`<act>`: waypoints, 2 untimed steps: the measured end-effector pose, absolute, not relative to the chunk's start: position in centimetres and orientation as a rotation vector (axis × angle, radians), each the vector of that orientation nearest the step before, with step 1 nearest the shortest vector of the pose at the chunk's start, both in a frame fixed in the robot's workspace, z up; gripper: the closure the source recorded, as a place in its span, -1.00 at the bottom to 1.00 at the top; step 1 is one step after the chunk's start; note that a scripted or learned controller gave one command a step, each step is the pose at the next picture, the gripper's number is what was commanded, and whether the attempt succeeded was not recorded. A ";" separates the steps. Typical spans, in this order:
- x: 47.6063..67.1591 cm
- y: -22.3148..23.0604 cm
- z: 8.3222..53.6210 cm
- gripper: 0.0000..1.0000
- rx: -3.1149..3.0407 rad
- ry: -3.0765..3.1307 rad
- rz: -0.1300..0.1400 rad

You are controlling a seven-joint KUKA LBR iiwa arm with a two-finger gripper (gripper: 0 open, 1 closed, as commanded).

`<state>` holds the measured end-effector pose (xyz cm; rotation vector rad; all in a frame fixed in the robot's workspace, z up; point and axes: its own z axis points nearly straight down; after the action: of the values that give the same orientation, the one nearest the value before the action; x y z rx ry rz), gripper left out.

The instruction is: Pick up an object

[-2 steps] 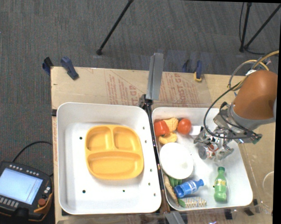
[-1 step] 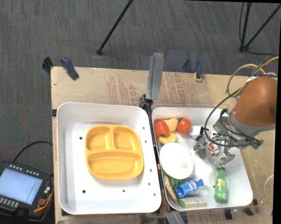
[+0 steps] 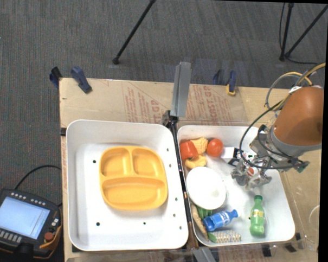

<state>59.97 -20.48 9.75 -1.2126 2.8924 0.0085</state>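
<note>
One hand (image 3: 250, 176) low over right bin (image 3: 288, 214), near green bottle (image 3: 257, 216)

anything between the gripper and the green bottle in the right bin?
Nothing: camera view shows bare white bin floor between the gripper and the green plastic bottle.

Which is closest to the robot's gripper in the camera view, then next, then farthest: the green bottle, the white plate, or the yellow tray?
Measured from the gripper:
1. Green bottle, just below it in the right bin.
2. White plate, to its left in the same bin.
3. Yellow tray, far left, in the other bin.
</note>
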 end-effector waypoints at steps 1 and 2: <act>52.4 -14.5 8.8 1.00 -1.342 2.842 0.005; 52.4 -9.7 9.1 1.00 -1.297 2.859 -0.015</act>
<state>52.39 -9.72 9.14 -1.2968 2.8587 -0.0155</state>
